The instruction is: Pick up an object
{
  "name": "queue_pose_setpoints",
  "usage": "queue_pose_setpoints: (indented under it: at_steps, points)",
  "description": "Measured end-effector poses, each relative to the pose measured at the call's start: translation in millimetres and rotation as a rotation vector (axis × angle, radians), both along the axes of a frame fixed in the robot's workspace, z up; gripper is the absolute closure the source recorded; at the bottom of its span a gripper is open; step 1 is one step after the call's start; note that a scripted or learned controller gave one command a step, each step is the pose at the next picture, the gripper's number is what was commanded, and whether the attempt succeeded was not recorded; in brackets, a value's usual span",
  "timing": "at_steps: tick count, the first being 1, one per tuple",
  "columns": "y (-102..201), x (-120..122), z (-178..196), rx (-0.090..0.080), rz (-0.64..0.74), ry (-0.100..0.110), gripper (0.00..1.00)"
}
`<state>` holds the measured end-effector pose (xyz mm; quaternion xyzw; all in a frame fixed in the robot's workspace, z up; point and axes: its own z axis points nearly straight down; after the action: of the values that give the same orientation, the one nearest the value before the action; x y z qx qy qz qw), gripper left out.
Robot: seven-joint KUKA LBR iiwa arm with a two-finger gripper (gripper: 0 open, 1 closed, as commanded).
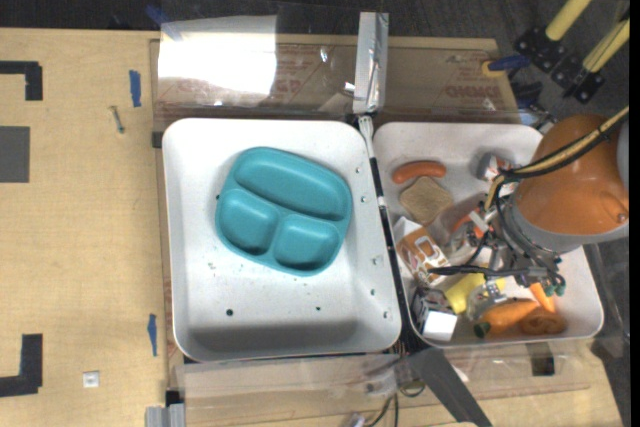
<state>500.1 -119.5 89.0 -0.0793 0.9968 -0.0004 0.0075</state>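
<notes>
From my remote seat, the pile of small objects (455, 260) lay in the right bin (590, 320): an orange carrot-like piece (515, 315) near the front edge, a yellow item (462, 295) just left of it, a small white block (439, 323) at the front left, a tan slice like bread (428, 200) further back, and a reddish sausage shape (417, 171) behind that. The gripper (510, 267) hung low over this clutter (cables crossing it), and I could not tell whether its fingers were apart or together, nor whether anything sat between them. The arm's orange band (575, 190) covered the bin's right side. In the left bin (200, 215), a teal three-compartment tray (283, 210) lay alone, well apart from the gripper
</notes>
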Motion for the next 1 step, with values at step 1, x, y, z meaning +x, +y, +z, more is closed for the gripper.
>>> queue_pose_setpoints:
  at_steps: [1]
  points:
    - [29.2,113.5,-0.2,0.001,-0.013,0.002,0.0]
